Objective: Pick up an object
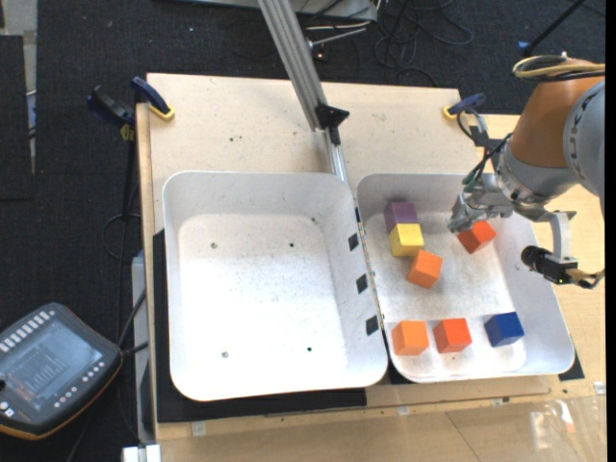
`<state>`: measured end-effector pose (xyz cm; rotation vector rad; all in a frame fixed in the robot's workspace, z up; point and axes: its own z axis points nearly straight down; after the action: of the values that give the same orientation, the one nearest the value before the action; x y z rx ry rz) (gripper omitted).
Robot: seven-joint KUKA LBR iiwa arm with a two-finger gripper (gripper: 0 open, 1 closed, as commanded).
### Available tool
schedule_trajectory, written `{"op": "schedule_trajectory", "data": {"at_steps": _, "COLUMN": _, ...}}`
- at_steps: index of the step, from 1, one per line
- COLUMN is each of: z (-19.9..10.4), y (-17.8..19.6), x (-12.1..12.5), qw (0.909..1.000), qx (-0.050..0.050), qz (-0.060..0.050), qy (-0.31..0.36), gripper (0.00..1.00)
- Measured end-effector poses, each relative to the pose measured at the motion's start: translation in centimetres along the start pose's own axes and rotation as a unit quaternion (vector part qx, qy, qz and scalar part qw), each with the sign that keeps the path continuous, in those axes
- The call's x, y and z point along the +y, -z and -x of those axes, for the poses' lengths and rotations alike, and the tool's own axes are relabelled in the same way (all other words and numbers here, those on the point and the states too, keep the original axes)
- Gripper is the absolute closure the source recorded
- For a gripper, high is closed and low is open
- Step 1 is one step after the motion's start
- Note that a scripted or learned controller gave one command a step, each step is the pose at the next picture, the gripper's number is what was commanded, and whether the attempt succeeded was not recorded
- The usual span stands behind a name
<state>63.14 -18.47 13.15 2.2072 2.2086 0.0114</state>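
Note:
My gripper [469, 221] hangs over the upper right part of the right bin [541, 308], reaching in from the right. A red block [476, 237] sits tilted directly under its tip, touching or nearly touching it. Whether the block is gripped is hidden by the wrist. Left of it lie a purple block [401, 212], a yellow block [406, 239] against it, and an orange block [424, 269]. Along the bin's front edge stand an orange block [411, 337], a red-orange block [452, 335] and a blue block [503, 329].
The left bin [178, 258] lies beside the right one, a raised divider between them. A slanted metal pole [294, 51] runs down to the bins' back edge. Clamps [154, 99] hold the board's back corners. A teach pendant [48, 364] lies at the lower left.

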Motion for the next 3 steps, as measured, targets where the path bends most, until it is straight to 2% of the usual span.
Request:
{"op": "schedule_trajectory", "data": {"at_steps": 1, "z": -0.4, "y": 4.4, "x": 0.1, "qw": 1.0000, "qx": 0.003, "qz": -0.006, "qy": 0.001, "gripper": 1.00}}
{"op": "schedule_trajectory", "data": {"at_steps": 2, "z": -1.1, "y": 9.1, "x": 0.1, "qw": 1.0000, "qx": 0.003, "qz": -0.006, "qy": 0.001, "gripper": 1.00}}
{"op": "schedule_trajectory", "data": {"at_steps": 3, "z": -1.1, "y": 10.6, "x": 0.2, "qw": 1.0000, "qx": 0.004, "qz": -0.007, "qy": 0.001, "gripper": 1.00}}
